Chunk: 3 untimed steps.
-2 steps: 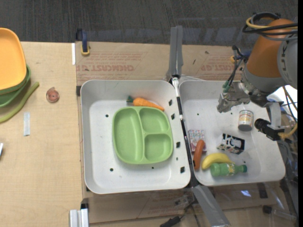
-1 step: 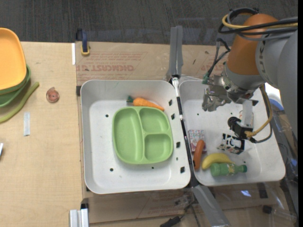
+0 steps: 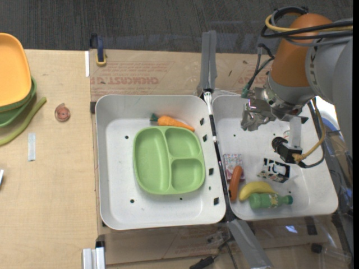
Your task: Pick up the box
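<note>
I see the grey arm with its orange band reaching in from the right, its two-finger gripper (image 3: 253, 120) hanging over the far part of the right-hand shallow white bin (image 3: 328, 203), close to the divider between the bins. The fingers point down with a small gap between them and nothing held. The task's thing, a small black-and-white printed box (image 3: 276, 170), lies well nearer than the gripper, around the middle of that bin's floor, partly under a dangling black cable end. Just nearer than the box sit a yellow banana (image 3: 255, 190) and a green plastic bottle (image 3: 269, 201) lying on its side, both crowding the near rim. To the left of the box, a red-orange sausage-shaped toy (image 3: 235, 176) rests on a small pale packet (image 3: 231, 161) beside the left wall. Open floor lies between the gripper and the box. The left-hand white bin (image 3: 112, 206) holds a green three-compartment plate (image 3: 168, 160) at its middle and an orange carrot (image 3: 174, 122) against the far side.
</note>
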Each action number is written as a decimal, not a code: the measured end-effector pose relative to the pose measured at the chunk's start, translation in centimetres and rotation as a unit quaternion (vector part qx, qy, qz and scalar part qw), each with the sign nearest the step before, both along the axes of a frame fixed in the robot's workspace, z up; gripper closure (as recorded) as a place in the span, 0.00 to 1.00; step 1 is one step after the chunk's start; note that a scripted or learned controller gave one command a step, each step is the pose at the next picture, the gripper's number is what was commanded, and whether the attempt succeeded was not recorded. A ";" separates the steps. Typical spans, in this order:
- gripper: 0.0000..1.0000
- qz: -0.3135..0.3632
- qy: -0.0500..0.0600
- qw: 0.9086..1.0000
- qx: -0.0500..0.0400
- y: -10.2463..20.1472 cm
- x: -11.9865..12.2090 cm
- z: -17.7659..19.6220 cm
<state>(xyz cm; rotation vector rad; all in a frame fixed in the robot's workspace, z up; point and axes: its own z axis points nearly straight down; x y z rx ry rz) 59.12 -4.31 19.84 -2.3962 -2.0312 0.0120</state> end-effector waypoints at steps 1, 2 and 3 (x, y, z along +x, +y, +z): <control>1.00 -0.108 -0.001 0.994 0.001 3.8 0.8 -0.8; 1.00 0.074 -0.002 0.997 0.001 5.3 2.2 3.8; 1.00 -0.048 -0.001 0.999 0.001 7.5 5.4 -0.9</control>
